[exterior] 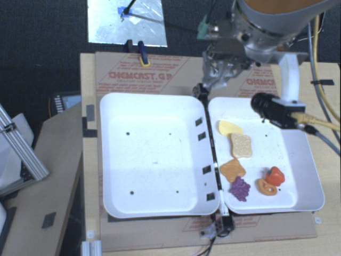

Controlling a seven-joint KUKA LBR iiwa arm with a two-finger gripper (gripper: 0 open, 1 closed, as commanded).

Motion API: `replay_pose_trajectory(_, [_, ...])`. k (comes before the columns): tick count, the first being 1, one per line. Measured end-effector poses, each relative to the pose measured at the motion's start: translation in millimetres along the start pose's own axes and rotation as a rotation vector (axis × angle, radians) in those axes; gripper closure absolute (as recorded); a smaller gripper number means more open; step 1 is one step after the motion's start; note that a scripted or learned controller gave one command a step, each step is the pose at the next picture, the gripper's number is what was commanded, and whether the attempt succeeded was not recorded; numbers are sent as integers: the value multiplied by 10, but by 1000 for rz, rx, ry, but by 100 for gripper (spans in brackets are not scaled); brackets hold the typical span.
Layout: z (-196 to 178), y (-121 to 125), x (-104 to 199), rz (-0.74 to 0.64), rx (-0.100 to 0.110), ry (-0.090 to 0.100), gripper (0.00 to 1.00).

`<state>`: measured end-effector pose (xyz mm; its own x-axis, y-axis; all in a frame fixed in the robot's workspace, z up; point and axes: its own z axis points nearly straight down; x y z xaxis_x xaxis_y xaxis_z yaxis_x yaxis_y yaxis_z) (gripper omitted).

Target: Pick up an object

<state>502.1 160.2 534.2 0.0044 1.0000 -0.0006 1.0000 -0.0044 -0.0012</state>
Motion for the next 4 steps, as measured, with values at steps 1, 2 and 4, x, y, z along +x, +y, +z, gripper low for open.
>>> replay_pose_trajectory(1, [-10, 132, 509, -11, -4, 2, 100])
replay_pose_trajectory(2, [149, -165, -145, -3, -1, 1, 100])
replay_pose_trajectory(4, [-16, 489, 676, -10, -7, 3, 100])
